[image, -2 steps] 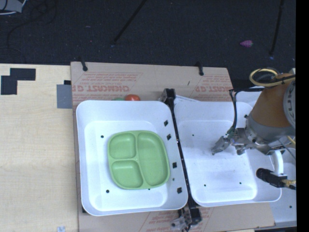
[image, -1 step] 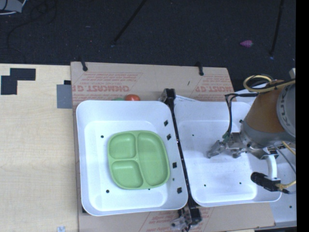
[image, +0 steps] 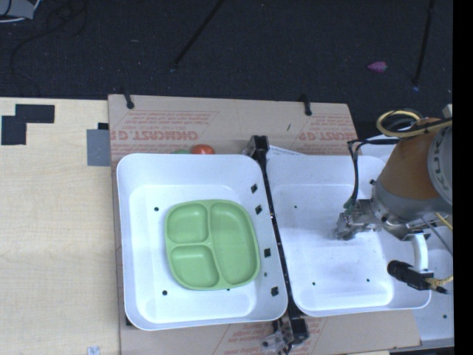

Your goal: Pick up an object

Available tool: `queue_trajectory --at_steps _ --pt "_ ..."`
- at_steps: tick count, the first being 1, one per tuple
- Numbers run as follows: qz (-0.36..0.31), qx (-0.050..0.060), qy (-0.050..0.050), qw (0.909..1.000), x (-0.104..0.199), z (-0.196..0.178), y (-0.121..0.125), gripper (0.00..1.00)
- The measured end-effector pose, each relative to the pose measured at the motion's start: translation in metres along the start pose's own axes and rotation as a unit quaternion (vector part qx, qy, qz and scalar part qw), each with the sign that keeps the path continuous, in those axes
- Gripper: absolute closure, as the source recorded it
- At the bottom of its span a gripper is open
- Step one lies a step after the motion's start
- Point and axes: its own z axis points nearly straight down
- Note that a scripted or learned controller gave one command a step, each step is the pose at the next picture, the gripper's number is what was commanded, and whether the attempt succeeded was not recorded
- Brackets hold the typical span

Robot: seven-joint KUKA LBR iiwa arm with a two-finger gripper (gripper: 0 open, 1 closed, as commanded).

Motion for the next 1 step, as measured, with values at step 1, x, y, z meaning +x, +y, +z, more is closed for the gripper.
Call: queue_trajectory --at_steps 1 --pt "-0.001 -0.003 -0.001 1.0000 -0.0080 -0.0606 0.0026 1.00"
